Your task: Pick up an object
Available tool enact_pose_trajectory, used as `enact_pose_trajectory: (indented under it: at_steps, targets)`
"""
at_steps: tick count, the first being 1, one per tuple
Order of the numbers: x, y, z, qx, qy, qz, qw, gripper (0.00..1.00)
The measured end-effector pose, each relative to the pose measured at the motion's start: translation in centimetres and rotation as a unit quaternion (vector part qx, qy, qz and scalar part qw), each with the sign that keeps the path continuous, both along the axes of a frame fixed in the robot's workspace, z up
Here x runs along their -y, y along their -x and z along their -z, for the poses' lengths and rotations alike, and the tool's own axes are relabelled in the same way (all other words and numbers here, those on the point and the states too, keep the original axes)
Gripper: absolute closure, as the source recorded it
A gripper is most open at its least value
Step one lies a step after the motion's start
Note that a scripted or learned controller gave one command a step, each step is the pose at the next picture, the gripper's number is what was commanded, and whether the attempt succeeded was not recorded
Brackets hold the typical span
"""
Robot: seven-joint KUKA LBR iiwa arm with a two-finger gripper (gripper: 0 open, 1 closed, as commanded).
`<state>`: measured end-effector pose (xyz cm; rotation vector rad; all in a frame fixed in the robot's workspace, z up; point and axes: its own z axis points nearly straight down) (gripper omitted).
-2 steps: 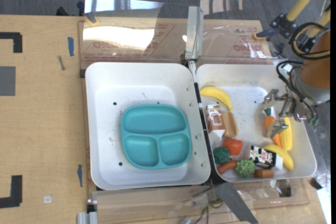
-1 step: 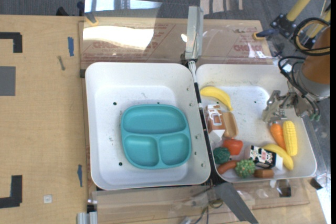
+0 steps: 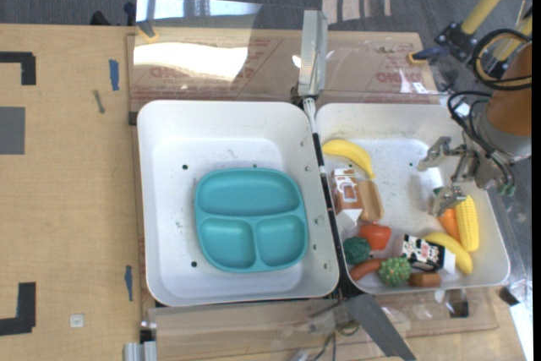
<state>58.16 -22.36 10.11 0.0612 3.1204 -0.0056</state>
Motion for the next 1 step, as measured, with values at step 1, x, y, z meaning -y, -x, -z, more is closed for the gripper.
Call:
enact_pose_trajectory:
  at_steps: [1]
  targets:
    - [-0.05,5.47,1.26,-0.005,-0.0024,0.095,0.9955,0.00]
